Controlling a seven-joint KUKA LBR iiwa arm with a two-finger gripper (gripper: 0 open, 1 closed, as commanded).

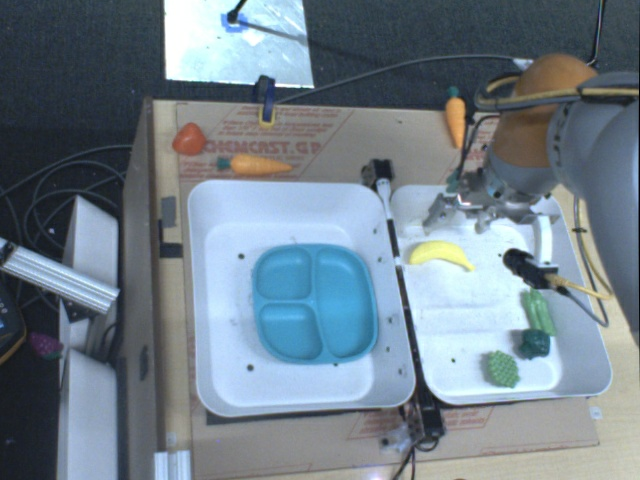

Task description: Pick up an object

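Yellow plastic banana (441, 256) lying in the right white bin (580, 368) near its upper left, metal pincer (466, 208) just above it, fingers spread, gripping nothing, blue divided plate (313, 302) in the left bin (215, 268), cardboard-covered worktop (330, 128) printed in red, partly legible as "CAST".

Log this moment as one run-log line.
arm: over right bin | gripper: above banana, holding nothing | left bin: blue plate
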